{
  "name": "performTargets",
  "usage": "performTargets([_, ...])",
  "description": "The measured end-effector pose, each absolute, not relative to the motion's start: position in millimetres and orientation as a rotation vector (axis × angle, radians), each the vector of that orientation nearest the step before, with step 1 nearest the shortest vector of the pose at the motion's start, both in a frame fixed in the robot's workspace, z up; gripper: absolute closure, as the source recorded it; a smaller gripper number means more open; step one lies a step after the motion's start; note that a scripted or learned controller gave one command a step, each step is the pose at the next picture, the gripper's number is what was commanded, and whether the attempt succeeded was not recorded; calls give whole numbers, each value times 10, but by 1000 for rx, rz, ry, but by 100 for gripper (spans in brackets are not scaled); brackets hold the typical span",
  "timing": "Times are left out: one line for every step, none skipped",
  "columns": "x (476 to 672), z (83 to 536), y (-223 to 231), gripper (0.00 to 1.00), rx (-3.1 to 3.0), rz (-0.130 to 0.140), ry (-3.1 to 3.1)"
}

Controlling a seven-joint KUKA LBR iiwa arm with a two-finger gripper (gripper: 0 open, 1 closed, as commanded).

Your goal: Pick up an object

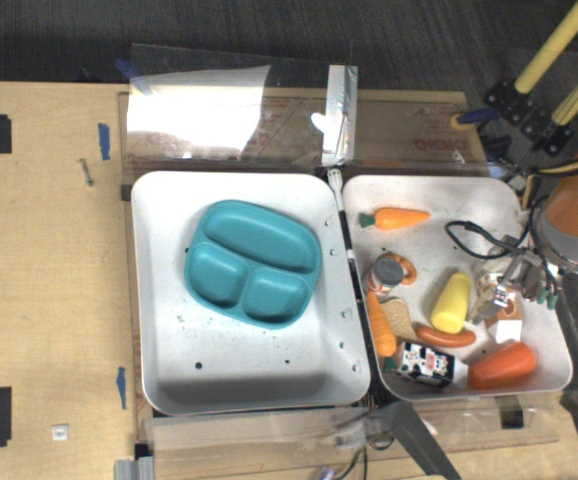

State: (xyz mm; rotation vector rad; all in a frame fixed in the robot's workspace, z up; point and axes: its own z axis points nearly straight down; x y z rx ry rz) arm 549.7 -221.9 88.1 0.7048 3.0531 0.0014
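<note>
The right white bin holds several toy foods. A carrot lies near its far edge, and a yellow piece sits in the middle. Below that is a red sausage. A red-orange pepper rests at the front right. My gripper hangs low over the bin's right side, just right of the yellow piece and above the pepper. Wires and metal parts hide its tip.
A teal divided plate lies in the left bin. The right bin also holds a long orange carrot, a black-and-white box, a small round can and a black cable loop. Yellow rods cross the far right corner.
</note>
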Motion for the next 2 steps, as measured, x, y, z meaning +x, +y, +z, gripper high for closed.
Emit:
performTargets([5532,1014,-2221,100,699,-2,3043])
performTargets([5529,1006,-2216,0,699,-2,3045])
